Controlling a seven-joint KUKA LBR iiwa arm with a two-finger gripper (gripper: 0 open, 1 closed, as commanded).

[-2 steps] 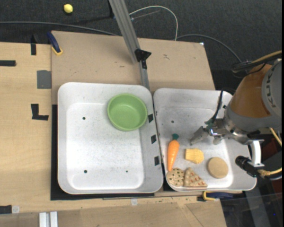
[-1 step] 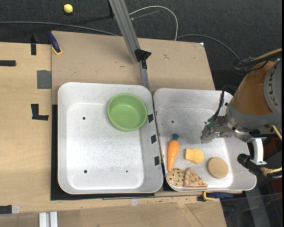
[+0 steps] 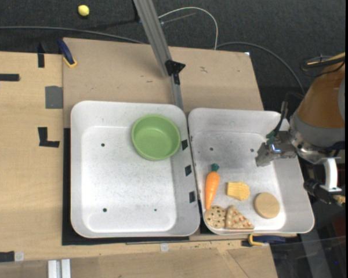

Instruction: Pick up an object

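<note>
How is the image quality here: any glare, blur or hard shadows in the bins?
Camera view: even, soft light; white bins look speckled, no strong glare. The green bowl and carrot read sharp with faint shadows; the gripper is small and slightly smeared.

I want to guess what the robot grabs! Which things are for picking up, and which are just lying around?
For picking up:
orange toy carrot
yellow cheese wedge
round tan disc
chocolate-chip cookie
pizza slice
green round bowl

Lying around:
small yellow ball

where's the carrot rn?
The carrot lies in the right bin, near its left wall, just above the cookie.
</note>
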